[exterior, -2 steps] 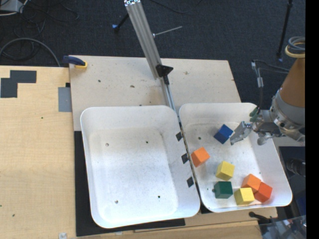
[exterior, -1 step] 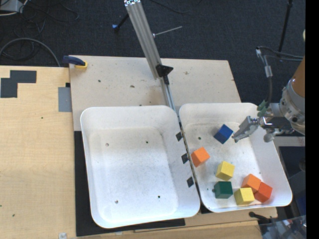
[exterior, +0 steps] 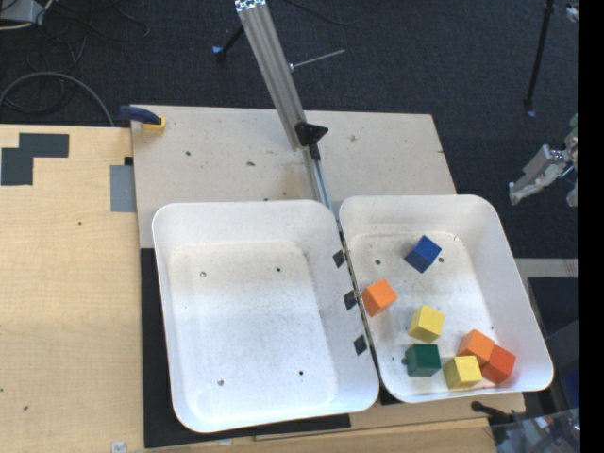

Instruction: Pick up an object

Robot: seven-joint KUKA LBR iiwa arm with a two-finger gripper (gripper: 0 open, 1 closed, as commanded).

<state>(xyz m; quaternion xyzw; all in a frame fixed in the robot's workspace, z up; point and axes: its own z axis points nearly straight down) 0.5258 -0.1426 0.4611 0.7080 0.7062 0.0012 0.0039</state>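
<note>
The grey metal gripper (exterior: 543,173) hangs off the worktop at the right edge, well apart from both bins, and whether its fingers are spread or pressed together cannot be told. In the right-hand shallow white plastic bin (exterior: 508,243) lie a blue cube (exterior: 424,253), an orange cube (exterior: 379,296), a yellow cube (exterior: 427,323) and a dark green cube (exterior: 423,359). Near the bin's lower right corner, a second yellow cube (exterior: 462,371) touches two more orange cubes (exterior: 489,355).

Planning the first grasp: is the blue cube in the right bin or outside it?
In. The blue cube rests on the right white bin's floor, apart from the other cubes.
</note>
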